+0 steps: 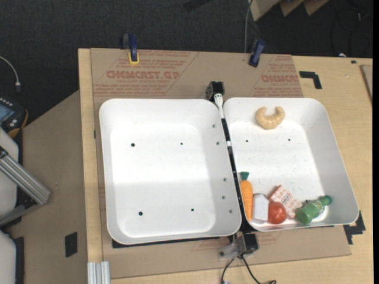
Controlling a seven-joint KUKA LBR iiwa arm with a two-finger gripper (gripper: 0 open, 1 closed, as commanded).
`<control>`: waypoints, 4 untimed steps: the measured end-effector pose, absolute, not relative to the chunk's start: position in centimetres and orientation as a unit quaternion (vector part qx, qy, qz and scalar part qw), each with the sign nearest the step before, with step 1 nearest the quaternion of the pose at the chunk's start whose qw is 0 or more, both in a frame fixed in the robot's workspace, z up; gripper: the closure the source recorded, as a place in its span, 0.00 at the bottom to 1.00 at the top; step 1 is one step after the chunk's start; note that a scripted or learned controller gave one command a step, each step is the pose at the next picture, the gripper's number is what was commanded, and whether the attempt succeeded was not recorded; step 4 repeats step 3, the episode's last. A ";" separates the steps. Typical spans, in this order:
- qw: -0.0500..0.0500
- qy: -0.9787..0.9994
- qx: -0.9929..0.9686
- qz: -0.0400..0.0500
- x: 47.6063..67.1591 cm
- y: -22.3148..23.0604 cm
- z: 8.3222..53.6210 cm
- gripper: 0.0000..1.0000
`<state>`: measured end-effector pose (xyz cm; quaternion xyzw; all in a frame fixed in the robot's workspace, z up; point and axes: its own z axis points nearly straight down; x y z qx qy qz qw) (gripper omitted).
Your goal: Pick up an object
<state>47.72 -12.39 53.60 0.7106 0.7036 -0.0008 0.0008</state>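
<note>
In the right bin [331, 152] we found every pickable object. A pale croissant [270, 116] lay alone toward twelve o'clock of that bin, well apart from the rest. Along the six o'clock edge a cluster sat close together: an orange carrot [246, 191] at the bin's seven o'clock corner, a small white block [260, 207] just beside it, a red tomato-like piece [276, 213] touching the block, a pink-and-white packet [284, 197] just above it, and a green bottle [311, 210] toward five o'clock. At nine o'clock from this bin sat the left bin [118, 158], both resting on a cardboard-covered bench [177, 70] held by two clamps [131, 47] at its twelve o'clock edge.
</note>
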 end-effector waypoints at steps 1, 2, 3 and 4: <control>-0.002 0.703 0.711 -0.003 47.8 -23.0 48.0 1.00; -0.001 0.707 0.707 -0.001 47.9 -22.4 45.1 1.00; -0.003 0.707 0.707 -0.001 47.9 -22.3 38.1 1.00; -0.003 0.707 0.707 -0.001 47.9 -22.3 38.1 1.00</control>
